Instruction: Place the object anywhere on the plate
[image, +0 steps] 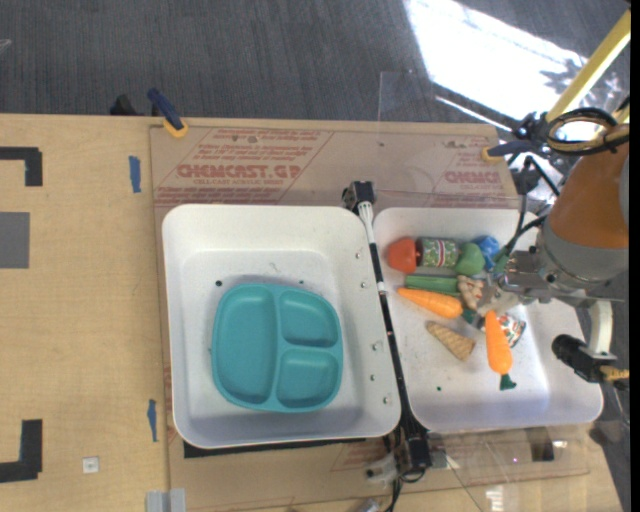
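Teal plate (277, 346) in a white bin (190, 300). Two orange carrots (433, 301), one green-tipped (498, 348); tan cone (452, 339); green-labelled bottle with orange-red cap (432, 253); blue piece (486, 246). Grey arm with orange band (592, 205). Brown board with red print (240, 160).

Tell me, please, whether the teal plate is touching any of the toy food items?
Apart. The camera view shows the teal plate alone in the left bin, while the toy food lies in the right bin.
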